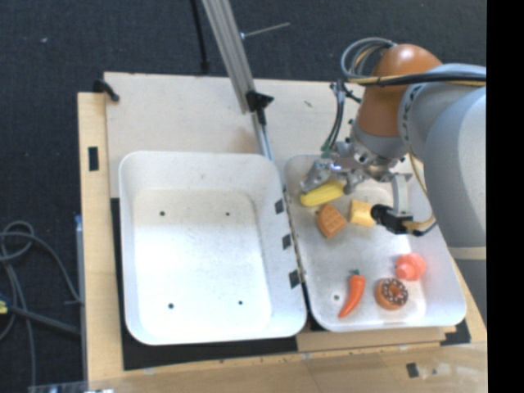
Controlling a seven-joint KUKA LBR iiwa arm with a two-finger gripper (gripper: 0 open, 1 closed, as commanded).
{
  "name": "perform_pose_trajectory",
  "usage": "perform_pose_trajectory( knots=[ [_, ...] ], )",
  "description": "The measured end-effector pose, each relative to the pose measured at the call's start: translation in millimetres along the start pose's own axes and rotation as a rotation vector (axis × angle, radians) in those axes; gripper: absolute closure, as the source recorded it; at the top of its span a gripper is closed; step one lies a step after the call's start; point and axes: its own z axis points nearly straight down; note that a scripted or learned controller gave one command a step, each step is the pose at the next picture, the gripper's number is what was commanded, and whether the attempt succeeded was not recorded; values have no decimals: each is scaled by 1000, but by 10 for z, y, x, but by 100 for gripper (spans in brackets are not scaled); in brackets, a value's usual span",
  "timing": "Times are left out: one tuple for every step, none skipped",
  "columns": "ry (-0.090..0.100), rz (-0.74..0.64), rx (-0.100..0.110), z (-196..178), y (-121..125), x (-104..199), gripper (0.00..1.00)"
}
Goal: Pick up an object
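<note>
My gripper [329,173] hangs over the far left corner of the right bin [442,305]. A yellow corn cob [322,194] lies just below it, close against the gripper's tip. Near the cob are a brown waffle-like piece [331,220] and a yellow cheese block [361,212]. Toward the front of the bin lie an orange-red carrot [352,295], a chocolate donut [392,293] and a pink-red piece [410,266].
The left bin [131,178] sits beside the right one, and their walls meet at the middle. A slanted metal pole [233,47] rises behind the bins. The grey arm [450,154] covers the right bin's far right side.
</note>
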Motion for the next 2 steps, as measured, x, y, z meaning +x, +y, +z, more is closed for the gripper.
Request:
perform_pose_trajectory(
  knots=[
    [-1, 2, -2, 205, 1, -12, 0],
    [-1, 4, -7, 74, 14, -22, 100]
  ],
)
